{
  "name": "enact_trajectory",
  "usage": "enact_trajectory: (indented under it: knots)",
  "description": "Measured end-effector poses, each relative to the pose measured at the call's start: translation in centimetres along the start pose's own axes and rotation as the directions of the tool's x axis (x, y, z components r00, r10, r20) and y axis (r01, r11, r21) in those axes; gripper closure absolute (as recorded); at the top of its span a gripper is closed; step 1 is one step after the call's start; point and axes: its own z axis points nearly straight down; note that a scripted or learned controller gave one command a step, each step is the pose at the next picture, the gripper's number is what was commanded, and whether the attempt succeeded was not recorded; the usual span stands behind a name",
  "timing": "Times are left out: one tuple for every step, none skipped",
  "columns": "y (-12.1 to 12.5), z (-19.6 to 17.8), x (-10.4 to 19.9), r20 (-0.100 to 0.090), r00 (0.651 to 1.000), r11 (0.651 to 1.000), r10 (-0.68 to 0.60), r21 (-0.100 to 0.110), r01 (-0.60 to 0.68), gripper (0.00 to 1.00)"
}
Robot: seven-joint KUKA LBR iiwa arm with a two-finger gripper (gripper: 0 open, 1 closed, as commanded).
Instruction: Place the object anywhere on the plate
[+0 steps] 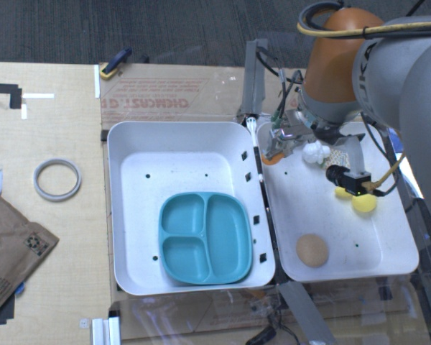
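right bin [388, 261]: arm [345, 56] perhaps hides gripper's tips.

A roll of tape [57, 179] lies flat on the wooden bench [43, 128], well left of the left bin [122, 192]. A brown cardboard box [11, 246] sits at the bench's lower left corner, tilted. A black L-shaped piece [7, 94] with a white strip [37, 97] beside it rests near the top left. A blue and yellow clamp [116, 62] sits at the bench's far edge, above a cardboard sheet [165, 95] with red print. The right bin [388, 261] touches the left one.
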Motion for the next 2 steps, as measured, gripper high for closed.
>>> enact_trajectory:
  knots:
    - [-1.2, 0.1, 3.5, -0.005, 0.98, 0.98, -0.199, -0.001, 0.199, 1.0]
    - [-6.7, 0.1, 3.2, -0.007, 0.883, 0.883, -0.47, -0.001, 0.47, 1.0]
